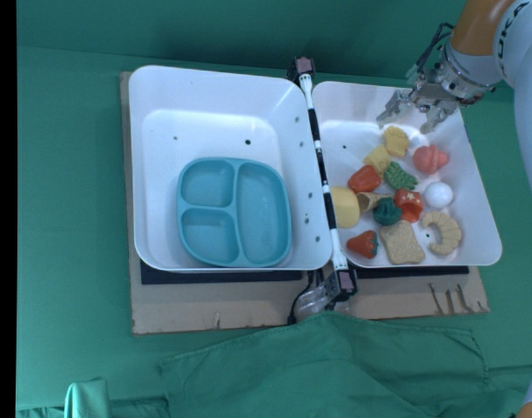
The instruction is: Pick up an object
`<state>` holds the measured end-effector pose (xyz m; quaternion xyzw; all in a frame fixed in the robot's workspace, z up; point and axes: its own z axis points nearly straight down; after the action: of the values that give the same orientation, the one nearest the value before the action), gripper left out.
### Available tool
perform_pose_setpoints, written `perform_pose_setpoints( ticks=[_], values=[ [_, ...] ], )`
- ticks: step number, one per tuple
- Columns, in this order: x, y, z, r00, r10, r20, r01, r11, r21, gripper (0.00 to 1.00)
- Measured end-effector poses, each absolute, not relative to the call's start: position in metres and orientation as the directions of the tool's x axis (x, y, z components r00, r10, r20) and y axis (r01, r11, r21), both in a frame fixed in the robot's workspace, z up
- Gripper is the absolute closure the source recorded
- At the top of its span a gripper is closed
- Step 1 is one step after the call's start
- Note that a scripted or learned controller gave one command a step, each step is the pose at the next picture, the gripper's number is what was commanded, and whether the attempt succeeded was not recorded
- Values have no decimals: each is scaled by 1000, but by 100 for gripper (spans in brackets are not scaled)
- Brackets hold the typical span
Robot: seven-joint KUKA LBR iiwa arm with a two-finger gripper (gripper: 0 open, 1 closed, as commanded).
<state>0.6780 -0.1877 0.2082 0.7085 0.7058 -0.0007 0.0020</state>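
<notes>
About a dozen toy foods (pixel 396 190) are lying piled in the right one (pixel 474 225) of two white bins, one teal divided plate (pixel 235 212) is sitting in the left bin (pixel 161 103), and the fingers (pixel 393 109) are hanging spread wide, grasping nothing, at the frame's upper right.

Toy foods (pixel 403 200) crowd the near half of the right bin (pixel 480 233), touching or just beside one another, leaving scant gaps between pieces. The bin's far-left floor lies bare. In the left bin (pixel 161 94), a teal divided plate (pixel 234 212) fills the near floor; the far strip stays open. A striped divider (pixel 318 142) separates the bins.
</notes>
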Motion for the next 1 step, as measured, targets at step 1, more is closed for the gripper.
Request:
perform_pose_setpoints(
  ticks=[1],
  values=[
    [701, -187, 202, 0, 1000, -3, 1000, 0, 2, 0]
  ],
)
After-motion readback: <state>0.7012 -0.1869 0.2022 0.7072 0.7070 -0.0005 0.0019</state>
